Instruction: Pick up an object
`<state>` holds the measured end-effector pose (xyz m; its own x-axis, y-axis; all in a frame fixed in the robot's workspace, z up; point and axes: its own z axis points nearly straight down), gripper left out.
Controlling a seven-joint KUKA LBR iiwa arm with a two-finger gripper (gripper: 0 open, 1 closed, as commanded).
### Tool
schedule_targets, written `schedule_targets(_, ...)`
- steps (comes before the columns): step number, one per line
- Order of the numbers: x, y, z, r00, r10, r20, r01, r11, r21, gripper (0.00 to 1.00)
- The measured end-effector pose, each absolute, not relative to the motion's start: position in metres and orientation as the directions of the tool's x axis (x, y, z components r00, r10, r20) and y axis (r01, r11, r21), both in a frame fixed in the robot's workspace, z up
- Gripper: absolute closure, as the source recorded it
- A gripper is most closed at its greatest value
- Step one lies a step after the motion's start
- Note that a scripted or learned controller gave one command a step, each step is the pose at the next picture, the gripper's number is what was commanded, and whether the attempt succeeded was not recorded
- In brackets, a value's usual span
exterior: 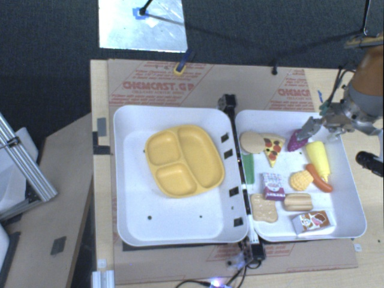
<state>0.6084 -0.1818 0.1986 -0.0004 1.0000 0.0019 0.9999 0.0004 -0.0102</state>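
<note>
My tool (312,128) hangs over the far part of the right bin (354,212), low beside the purple toy (297,140), because that piece lies apart enough from its neighbours to be reached from my side. Whether the tool is wide or narrow I cannot tell at this angle, and nothing shows gripped in it. The other toys crowd the same bin: the pizza slice (273,149), the yellow corn (318,158), the hot dog (297,202). The yellow tray (183,159) lies alone in the left bin (129,179), too flat and broad to suit a pinch, I judge.
</note>
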Motion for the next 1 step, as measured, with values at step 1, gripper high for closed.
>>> schedule_targets(1,0.6113,-0.1815,0.2057,-0.003,1.000,-0.001,1.000,0.003,0.002,0.00)
